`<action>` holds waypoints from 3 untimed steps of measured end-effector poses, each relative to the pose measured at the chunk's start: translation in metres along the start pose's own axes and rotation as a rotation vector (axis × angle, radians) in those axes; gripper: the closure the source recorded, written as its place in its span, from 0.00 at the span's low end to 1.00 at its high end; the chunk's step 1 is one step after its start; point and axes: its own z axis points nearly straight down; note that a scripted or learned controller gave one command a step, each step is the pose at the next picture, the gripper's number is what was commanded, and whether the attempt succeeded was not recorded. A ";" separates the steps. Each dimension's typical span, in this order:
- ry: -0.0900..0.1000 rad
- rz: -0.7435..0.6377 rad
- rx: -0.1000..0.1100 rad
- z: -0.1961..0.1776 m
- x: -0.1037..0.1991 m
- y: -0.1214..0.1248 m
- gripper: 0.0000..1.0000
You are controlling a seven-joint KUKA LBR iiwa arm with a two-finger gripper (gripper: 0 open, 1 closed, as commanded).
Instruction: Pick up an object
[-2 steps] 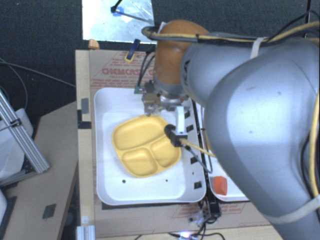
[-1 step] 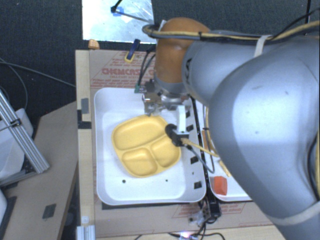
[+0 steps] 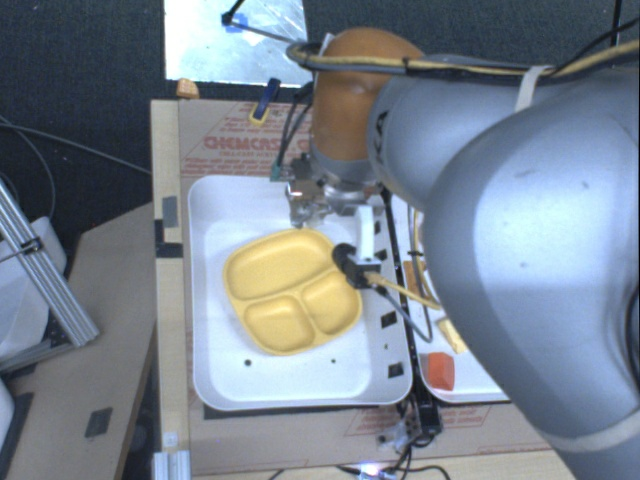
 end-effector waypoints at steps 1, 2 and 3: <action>0.000 -0.004 -0.002 -0.011 0.000 0.001 1.00; 0.002 0.005 0.005 -0.061 0.008 -0.069 1.00; -0.006 0.018 0.011 -0.018 -0.085 -0.106 1.00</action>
